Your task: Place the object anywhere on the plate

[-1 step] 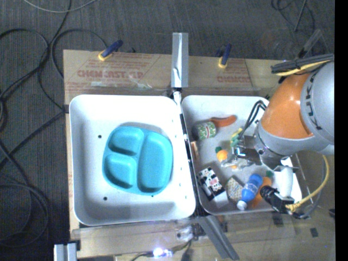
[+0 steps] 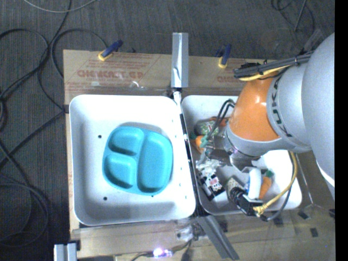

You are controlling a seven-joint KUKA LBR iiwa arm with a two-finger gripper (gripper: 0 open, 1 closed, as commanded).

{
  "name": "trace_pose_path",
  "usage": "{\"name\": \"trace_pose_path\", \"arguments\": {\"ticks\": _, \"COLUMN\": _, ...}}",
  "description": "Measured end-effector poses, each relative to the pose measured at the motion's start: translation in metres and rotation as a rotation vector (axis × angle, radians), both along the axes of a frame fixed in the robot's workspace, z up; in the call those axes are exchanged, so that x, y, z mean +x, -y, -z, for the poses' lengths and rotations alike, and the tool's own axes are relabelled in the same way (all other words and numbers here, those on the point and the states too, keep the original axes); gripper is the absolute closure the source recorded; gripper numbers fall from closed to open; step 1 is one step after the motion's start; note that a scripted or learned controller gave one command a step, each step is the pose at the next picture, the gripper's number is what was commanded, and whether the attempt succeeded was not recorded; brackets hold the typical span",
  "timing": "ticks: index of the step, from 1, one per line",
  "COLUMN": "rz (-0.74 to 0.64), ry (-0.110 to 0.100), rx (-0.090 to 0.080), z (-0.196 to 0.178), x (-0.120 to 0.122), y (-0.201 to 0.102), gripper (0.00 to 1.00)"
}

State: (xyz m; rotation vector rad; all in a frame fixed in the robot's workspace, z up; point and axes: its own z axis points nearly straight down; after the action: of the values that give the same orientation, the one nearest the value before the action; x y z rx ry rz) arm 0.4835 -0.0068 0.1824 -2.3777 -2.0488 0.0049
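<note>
My hand [image 2: 209, 165] is down in the right bin [image 2: 283, 200], among small toys [image 2: 209, 181] just right of the wall it shares with the left bin [image 2: 81, 162]; my wrist hides its grip, so I cannot tell its state. The blue plate [image 2: 138, 159] lies in the left bin, bare.

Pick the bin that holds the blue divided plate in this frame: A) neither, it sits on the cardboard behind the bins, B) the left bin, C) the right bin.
B: the blue plate lies inside the left bin, while the arm is over the right bin among the small objects.
</note>
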Motion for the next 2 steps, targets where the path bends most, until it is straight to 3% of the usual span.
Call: {"name": "trace_pose_path", "arguments": {"ticks": 2, "rz": 0.053, "ry": 0.002, "rx": -0.001, "z": -0.02, "x": 0.0, "y": 0.015, "gripper": 1.0}}
